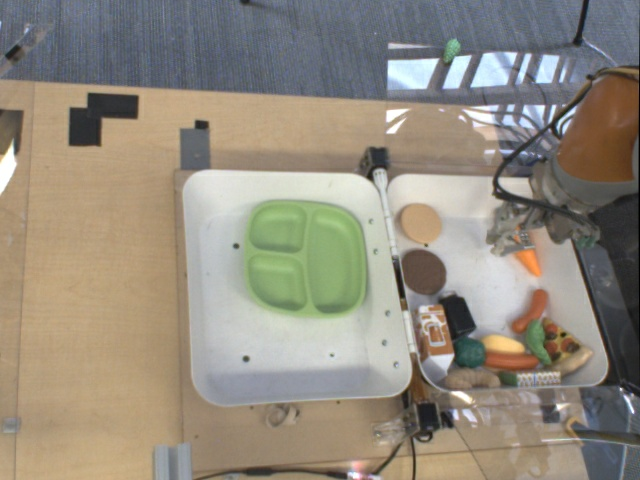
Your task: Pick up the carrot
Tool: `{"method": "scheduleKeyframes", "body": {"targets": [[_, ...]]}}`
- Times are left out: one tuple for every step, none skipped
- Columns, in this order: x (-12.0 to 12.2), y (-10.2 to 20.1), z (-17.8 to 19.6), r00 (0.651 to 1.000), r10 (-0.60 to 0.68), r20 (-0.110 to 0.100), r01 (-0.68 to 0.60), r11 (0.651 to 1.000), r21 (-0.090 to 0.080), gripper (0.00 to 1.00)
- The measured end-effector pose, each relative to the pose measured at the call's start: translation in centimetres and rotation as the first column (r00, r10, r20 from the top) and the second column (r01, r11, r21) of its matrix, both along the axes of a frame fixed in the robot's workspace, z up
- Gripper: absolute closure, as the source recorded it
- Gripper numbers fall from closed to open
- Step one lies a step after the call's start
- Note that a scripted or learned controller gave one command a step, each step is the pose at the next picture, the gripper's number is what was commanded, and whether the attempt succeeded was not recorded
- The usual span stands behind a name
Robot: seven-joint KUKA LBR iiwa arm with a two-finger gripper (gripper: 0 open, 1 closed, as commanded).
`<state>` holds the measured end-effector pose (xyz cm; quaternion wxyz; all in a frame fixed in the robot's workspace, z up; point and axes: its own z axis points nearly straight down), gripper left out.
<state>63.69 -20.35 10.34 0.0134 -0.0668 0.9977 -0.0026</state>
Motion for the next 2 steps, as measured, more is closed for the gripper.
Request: {"method": "scheduleKeyframes", "body": {"targets": [[0.43,0.11,1.45,1.000,0.004,0.014,-0.004,1.000,-0.002,1.00],[0.40,0.13,1.39,1.000,0.004,0.013,-0.004,1.000,-0.002,0.00]]}}
